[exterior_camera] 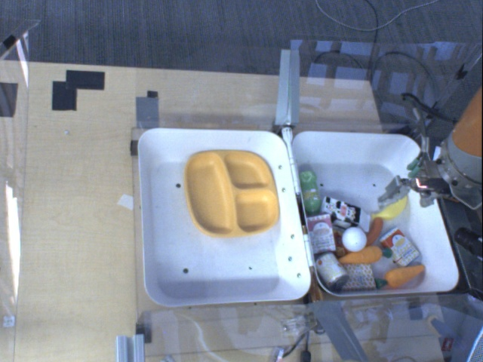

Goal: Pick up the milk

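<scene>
in the right white bin (355,151) the small black-and-white spotted milk carton (341,210) lies just left of the white ball (354,239), while the tool (401,189) hovers up-right of the ball, its opening impossible to tell.

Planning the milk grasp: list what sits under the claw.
Under the claw lies a yellow banana, its upper end covered. Bare white right bin floor surrounds it. The milk carton lies apart, leftward.

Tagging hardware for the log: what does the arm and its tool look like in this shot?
The arm enters at the right edge: grey body with an orange band above the wrist. The tool is small, grey metal, with a tiny red spot near its base. Black cables loop behind the arm.
</scene>
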{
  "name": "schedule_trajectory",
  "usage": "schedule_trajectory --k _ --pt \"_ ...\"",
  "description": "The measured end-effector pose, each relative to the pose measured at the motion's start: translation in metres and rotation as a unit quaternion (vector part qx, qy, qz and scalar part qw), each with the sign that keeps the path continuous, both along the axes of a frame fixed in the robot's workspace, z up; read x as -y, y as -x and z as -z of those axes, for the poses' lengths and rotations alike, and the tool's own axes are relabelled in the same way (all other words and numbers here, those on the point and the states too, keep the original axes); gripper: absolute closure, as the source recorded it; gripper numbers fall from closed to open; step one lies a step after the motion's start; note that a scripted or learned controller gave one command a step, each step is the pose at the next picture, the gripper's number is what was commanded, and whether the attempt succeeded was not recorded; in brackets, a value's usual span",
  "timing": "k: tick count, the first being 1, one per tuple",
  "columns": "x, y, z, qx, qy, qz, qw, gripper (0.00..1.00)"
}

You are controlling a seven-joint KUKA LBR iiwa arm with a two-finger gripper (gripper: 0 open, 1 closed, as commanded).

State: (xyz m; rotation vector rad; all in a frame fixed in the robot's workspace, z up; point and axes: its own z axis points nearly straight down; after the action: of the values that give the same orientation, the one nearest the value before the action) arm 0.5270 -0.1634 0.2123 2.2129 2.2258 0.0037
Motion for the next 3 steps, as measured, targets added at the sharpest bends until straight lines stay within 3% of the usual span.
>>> schedule_trajectory --k 1,2,3 --pt "-0.001 -0.002 -0.011 0.003 0.0004 -0.002 1.0 1.0" --pt "-0.003 0.006 -0.044 0.001 0.0004 0.039 0.9992 1.0" --pt "-0.003 0.006 -0.044 0.001 0.0003 0.039 0.9992 0.0"
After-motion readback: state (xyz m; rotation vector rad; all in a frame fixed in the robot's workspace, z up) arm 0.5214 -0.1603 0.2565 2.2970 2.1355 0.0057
